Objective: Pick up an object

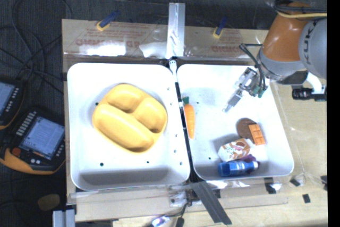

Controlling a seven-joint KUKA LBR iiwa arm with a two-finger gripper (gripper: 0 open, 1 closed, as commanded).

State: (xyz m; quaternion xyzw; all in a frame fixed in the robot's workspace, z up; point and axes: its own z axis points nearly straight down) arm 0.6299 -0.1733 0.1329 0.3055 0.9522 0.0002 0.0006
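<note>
My gripper (231,102) hangs over the upper middle of the right bin (212,85), slanting down to the left, with nothing seen in it. An orange carrot (189,119) lies along that bin's left wall. Toward the front right sit a brown round piece (244,126), an orange block (256,133), a white and red pouch (234,151) and a blue bottle (238,168) on its side. The gripper is above and apart from all of them. A large yellow bread-shaped object (129,117) lies in the left bin (85,167).
The arm (287,45) with its orange band comes in from the upper right over the bench. A metal divider (176,29) stands behind the two bins. Cables and a handheld pendant (37,138) lie on the floor at left.
</note>
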